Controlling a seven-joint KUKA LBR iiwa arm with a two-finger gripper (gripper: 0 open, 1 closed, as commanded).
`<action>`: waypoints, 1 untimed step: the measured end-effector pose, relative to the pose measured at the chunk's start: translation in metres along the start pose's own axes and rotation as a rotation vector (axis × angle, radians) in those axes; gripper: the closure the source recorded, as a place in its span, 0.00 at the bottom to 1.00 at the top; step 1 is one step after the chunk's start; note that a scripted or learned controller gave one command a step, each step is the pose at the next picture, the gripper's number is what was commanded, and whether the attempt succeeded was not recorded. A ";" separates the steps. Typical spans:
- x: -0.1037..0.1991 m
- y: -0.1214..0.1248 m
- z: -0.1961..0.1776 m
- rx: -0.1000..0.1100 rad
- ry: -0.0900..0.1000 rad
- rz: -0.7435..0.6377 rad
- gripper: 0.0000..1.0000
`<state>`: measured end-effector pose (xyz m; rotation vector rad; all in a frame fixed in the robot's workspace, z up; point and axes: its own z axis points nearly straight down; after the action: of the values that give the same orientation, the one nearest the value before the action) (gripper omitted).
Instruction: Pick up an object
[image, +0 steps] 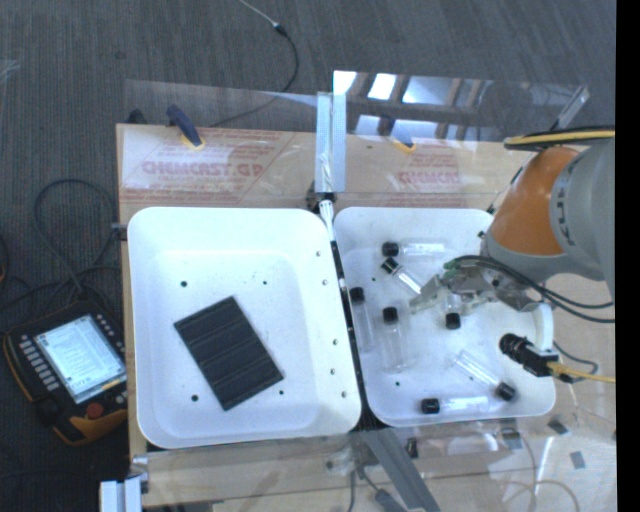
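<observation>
Lying flat, ribbed black slab, clear vials

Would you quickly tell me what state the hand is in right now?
Hand: over the right bin among small vials; open or closed cannot be told.

Faint red mirrored lettering on the clear sheets behind the bins; too blurred to read.

Two white bins, one black slab, several vials
</observation>
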<state>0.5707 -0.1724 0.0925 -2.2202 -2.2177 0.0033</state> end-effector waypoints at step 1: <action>-0.037 0.033 0.002 -0.012 0.006 -0.006 0.00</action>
<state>0.6031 -0.2095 0.0908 -2.2157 -2.2275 -0.0171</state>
